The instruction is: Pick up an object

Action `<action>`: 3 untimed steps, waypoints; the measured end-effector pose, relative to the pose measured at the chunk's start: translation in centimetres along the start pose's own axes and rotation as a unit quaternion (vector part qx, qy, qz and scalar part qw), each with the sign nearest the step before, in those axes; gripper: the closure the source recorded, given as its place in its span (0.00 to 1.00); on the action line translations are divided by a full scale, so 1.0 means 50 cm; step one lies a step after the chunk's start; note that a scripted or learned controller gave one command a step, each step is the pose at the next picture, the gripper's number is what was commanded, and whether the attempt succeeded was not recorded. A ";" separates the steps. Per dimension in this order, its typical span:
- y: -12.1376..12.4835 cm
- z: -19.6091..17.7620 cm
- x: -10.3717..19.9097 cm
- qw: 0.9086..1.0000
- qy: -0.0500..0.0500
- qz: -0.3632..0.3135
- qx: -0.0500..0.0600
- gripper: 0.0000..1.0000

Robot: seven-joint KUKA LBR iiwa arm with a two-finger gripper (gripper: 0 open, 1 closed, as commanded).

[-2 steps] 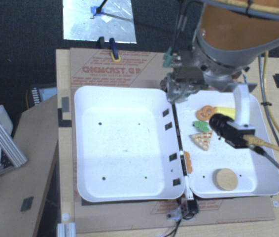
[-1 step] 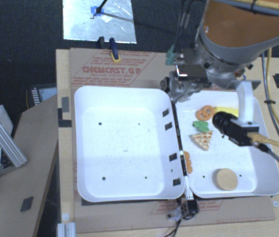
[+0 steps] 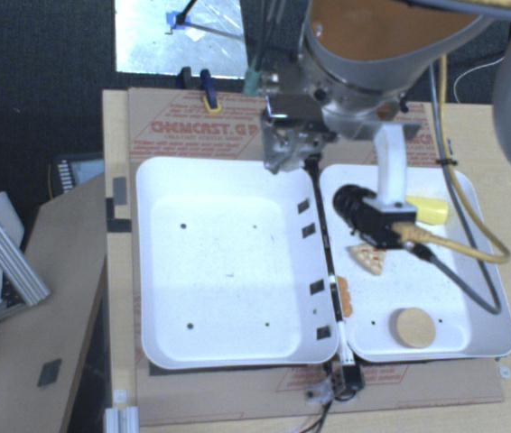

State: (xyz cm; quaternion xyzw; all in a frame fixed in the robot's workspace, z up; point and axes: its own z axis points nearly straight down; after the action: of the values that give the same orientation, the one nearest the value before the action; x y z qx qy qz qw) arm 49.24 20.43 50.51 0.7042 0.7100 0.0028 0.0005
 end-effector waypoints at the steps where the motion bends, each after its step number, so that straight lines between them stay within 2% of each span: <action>1: 0.106 -0.062 0.045 1.000 0.000 0.001 -0.001 1.00; 2: 0.102 -0.059 0.043 1.000 -0.001 0.001 0.001 0.00; 3: 0.103 -0.082 0.043 1.000 -0.001 -0.001 0.000 1.00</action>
State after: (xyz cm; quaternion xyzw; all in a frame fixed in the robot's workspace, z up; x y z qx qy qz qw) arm 54.33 22.61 54.65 0.7038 0.7104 0.0023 0.0008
